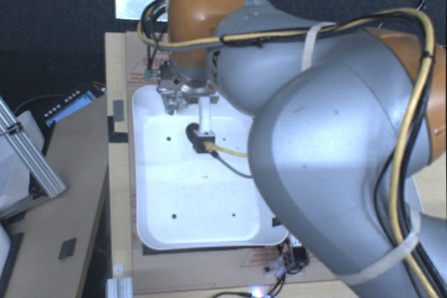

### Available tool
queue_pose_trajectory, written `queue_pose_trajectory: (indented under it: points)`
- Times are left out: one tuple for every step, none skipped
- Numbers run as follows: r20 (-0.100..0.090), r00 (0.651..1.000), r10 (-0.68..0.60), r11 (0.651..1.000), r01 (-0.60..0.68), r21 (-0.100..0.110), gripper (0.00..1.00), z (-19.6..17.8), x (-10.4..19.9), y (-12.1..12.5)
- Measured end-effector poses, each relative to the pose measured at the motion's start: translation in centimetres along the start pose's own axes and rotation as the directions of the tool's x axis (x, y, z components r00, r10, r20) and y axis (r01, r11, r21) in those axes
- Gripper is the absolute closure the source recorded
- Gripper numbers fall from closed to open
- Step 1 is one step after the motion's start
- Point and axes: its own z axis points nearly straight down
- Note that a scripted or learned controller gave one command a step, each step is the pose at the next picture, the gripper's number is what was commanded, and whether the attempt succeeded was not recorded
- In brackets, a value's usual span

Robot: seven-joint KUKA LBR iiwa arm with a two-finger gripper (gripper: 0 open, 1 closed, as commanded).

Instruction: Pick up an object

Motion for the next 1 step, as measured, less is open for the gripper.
queue_pose_trajectory:
  points:
    - [-0.001, 1.0, 0.0, 1.0, 0.0, -0.001, 1.0, -2.89, 0.01, 0.04]
